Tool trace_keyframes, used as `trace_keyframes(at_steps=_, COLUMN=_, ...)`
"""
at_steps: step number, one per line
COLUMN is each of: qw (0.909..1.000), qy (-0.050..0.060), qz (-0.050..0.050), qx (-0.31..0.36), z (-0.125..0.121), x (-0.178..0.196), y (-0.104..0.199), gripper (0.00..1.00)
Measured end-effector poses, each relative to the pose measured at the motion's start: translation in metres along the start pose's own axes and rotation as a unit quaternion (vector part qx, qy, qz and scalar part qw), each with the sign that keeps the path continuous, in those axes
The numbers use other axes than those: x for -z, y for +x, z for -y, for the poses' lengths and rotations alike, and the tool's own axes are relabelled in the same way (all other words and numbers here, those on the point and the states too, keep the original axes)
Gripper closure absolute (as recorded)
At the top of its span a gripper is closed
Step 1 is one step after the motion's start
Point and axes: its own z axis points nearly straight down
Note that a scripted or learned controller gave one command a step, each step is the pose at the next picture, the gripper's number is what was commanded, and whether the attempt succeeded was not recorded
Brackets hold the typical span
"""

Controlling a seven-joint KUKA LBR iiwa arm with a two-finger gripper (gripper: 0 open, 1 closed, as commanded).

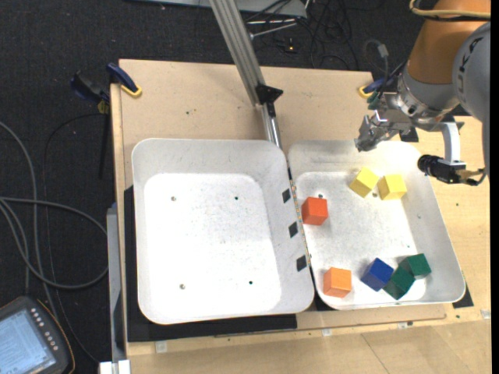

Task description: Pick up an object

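The arm's two-finger gripper (368, 140) hangs over the far rim of the right shallow white bin (437, 232), at about one o'clock from that bin's centre; it is small and dark against the bin wall, and I cannot tell whether it is spread or closed, and no block shows inside it. The right shallow white bin holds seven small cubes: two yellow wooden cubes, one tilted (362, 183) and one (392, 186) just beside it at its three o'clock, both near the gripper at its six o'clock; a red-orange cube (315, 209) near the bin's nine o'clock wall; a paler orange cube (337, 281) at about seven o'clock; and a tight cluster at five o'clock made of a blue cube (378, 273) and two dark green cubes (401, 281) (419, 265), which appear to touch one another. The left shallow white bin (148, 209) sits side by side with the right one, their inner walls meeting along the middle of the tan wooden bench (195, 100). The grey arm with its orange band (440, 45) is cut off at the frame's three o'clock edge. Open floor lies in the middle of the right bin, between the yellow pair and the blue-green cluster, while the cluster crowds the bin's near corner wall.
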Motion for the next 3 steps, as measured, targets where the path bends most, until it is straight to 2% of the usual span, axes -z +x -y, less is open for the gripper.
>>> trace_keyframes(at_steps=2, qw=1.0000, qy=0.001, qz=0.000, qx=0.000, z=0.006, x=0.090, y=-0.005, gripper=1.00)
trace_keyframes(at_steps=3, qw=1.0000, qy=0.004, qz=-0.002, qx=0.003, z=0.022, x=0.085, y=0.047, gripper=1.00)
